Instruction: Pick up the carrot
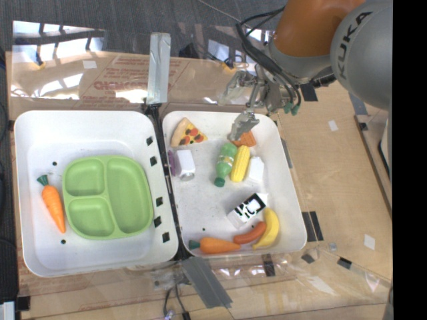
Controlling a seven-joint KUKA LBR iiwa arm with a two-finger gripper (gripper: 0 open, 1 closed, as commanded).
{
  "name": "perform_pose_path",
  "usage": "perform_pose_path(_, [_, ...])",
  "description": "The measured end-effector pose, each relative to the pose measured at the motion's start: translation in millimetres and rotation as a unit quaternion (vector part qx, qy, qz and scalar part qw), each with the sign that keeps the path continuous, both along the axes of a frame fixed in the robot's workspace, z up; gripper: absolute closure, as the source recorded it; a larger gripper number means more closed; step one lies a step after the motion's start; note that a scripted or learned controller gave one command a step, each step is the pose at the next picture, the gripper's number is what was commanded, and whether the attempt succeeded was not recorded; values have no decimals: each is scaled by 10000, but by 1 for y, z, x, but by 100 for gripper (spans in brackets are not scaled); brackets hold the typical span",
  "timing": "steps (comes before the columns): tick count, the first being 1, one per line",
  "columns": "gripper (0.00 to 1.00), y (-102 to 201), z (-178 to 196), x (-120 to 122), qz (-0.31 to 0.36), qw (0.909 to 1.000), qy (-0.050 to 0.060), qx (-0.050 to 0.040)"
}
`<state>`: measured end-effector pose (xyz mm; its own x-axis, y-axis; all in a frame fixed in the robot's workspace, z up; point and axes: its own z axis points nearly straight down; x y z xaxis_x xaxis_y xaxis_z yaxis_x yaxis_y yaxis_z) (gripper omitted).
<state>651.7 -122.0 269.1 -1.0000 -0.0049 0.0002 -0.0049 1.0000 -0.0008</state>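
Lining the tan bench [333, 179], two white bins [27, 179]; hand [243, 127] over the right one, grip unreadable

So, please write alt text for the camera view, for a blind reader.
The robot's claw hangs over the right bin, above toy foods including a corn cob. One carrot lies in the left bin beside a green divided plate; another carrot lies in the right bin.

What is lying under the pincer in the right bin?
Under the pincer lies a small orange item beside the corn cob and green bottle. The pincer covers the item's top, so what it is stays unclear.
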Motion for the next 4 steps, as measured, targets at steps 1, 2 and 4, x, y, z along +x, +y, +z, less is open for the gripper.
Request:
perform_pose_path(1, [0, -66, 92, -31, -624, 9980, -52, -18])
perform_pose_path(2, [0, -56, -1, -66, 395, 9992, 10, 10])
perform_pose_path(4, [0, -69, -59, -48, -3851, 9229, 9, 0])
